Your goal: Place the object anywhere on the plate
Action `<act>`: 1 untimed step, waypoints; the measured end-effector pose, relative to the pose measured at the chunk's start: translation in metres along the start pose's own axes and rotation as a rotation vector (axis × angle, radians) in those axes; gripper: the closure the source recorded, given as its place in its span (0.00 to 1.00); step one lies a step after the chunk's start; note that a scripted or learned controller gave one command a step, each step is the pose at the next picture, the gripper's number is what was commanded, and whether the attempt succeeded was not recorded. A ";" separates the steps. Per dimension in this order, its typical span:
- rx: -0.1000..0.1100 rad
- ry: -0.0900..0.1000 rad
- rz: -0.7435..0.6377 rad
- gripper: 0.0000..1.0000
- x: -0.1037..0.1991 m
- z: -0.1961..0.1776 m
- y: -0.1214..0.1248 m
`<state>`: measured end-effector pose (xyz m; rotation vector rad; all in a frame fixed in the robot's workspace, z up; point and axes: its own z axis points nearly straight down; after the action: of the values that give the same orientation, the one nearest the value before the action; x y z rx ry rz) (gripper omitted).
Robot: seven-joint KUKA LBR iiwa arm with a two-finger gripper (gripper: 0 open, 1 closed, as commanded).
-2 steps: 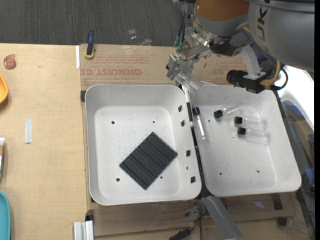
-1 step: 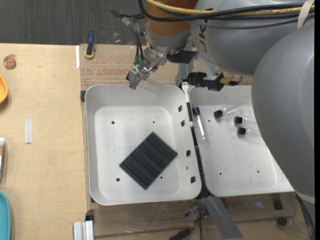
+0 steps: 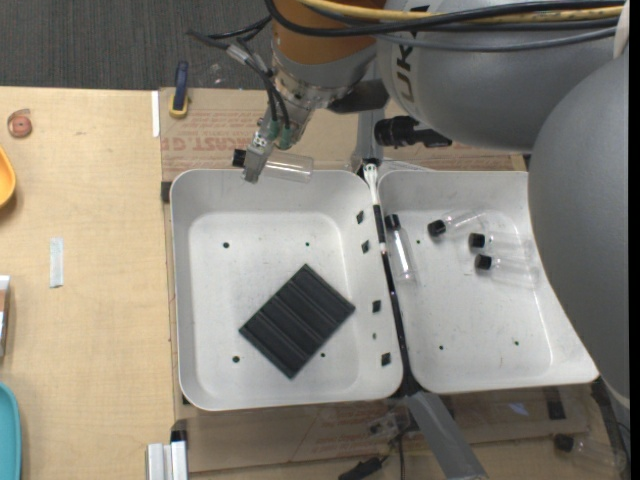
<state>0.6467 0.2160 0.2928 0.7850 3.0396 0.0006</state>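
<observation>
- A clear plastic vial with a black cap (image 3: pixel 272 166) is pinched between the gripper's (image 3: pixel 262 151) fingers, over the far rim of the left white bin (image 3: pixel 190 268).
- The dark ribbed rectangular plate (image 3: pixel 298 320) lies flat in that bin.
- Three more clear capped vials (image 3: pixel 480 243) rest in the right white bin (image 3: pixel 560 348).

Black ribbed plate (image 3: pixel 297 321), white bins (image 3: pixel 200 268), clear black-capped vials (image 3: pixel 478 248), grey-orange arm (image 3: pixel 420 28)
</observation>
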 end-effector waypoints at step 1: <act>0.001 0.002 -0.240 1.00 0.010 0.062 0.007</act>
<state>0.6413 0.2276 0.2305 0.4150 3.1143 -0.0007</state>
